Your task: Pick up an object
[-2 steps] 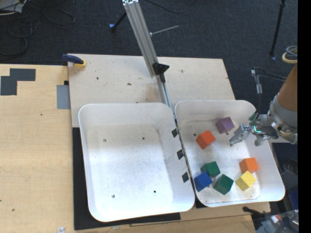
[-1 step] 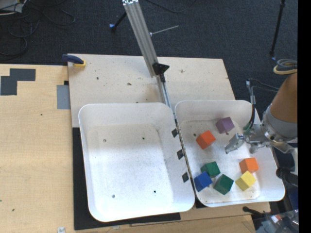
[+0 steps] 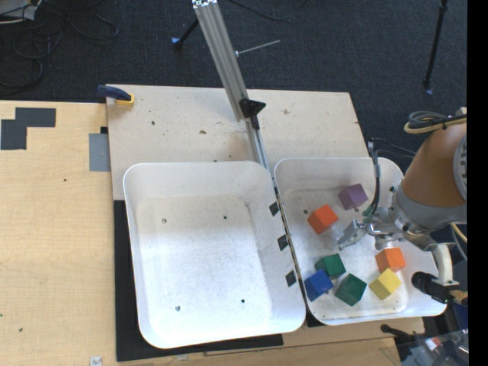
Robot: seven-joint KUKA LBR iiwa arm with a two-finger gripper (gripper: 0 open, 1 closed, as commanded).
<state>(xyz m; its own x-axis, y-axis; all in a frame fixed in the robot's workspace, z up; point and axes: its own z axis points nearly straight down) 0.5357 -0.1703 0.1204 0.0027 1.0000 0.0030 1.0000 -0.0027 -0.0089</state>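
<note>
The claw (image 3: 352, 235), whose state cannot be told, is hung near the right bin's (image 3: 305, 175) centre beside the orange cube (image 3: 322, 219), judged light, rigid, best gripped across flat sides

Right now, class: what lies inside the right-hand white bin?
The right bin holds seven blocks: purple, two orange, two green, blue, yellow. The gripper reaches in; the arm covers the bin's right edge.
</note>
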